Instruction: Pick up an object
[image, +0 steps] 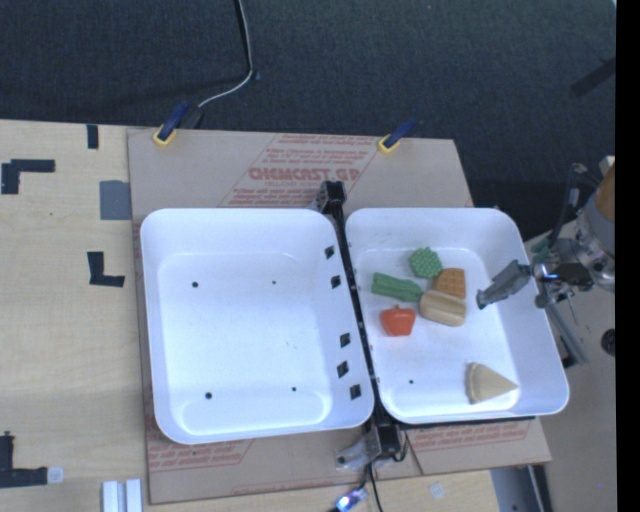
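Candidate pieces: a small cluster of toy foods lies in the right bin (505, 235), toward its middle; any one of them would serve the task.
Tan oval piece (442, 308): nearest the gripper, looks like a bread roll; probably light, stiff moulded plastic with a smooth rounded skin that could slip, so it is best pinched across its short width.
Orange block (451, 281): touches the tan piece on its far side, so fingers closing there would have little room.
Green knobbly piece (425, 263): just beyond the orange block; its bumps may give some bite.
Green long piece (396, 287): lies slanted beside the divider side of the cluster, narrow and easy to span across its width.
Red piece (398, 320): small and round with a darker top, a little apart from the rest, likely to roll if nudged.
Cream wedge (487, 383): alone near the bin's front corner, well apart from the cluster; its sloped faces may squeeze out of a pinch.
Gripper (493, 291): reaches over the right rim, tip just beside the tan piece; nothing is seen in its grasp, and whether the fingers are spread or closed I cannot tell at this size.
Left bin (160, 240): white, beside the right one.
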